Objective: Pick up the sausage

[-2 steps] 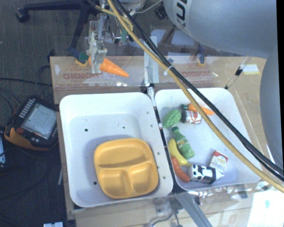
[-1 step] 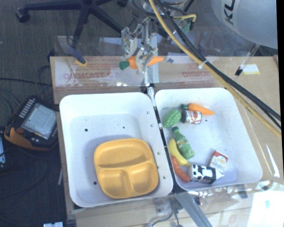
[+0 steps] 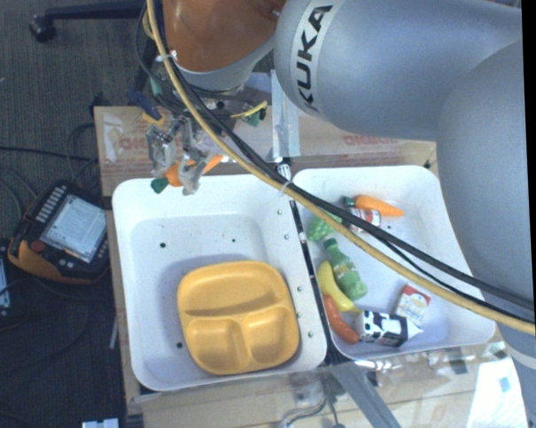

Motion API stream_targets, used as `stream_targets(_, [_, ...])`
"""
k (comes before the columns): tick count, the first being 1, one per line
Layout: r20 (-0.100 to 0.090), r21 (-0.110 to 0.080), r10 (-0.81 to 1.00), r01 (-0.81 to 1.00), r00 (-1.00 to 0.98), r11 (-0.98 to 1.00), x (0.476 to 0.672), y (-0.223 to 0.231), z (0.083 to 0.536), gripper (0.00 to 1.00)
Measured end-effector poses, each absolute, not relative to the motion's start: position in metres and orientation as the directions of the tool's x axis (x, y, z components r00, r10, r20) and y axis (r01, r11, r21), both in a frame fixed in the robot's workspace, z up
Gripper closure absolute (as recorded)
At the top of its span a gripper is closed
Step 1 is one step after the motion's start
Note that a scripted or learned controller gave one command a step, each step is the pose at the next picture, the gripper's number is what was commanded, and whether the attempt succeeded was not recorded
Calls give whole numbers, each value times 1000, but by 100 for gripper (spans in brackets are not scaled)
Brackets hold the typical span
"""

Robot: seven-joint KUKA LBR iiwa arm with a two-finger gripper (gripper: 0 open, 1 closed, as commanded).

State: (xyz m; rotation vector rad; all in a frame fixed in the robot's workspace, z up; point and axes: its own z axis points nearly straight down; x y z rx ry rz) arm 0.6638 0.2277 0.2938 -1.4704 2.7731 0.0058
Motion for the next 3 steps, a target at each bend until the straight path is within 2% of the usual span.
stream_targets(1, [-5, 0, -991, -991, -137, 137, 669, 189, 240, 100])
stream_targets(2, [-7, -3, -849, -849, 529, -529, 669, 210, 366, 100])
stream_targets(3, [-7, -1, -748, -748, 664, -664, 632, 235, 197, 100])
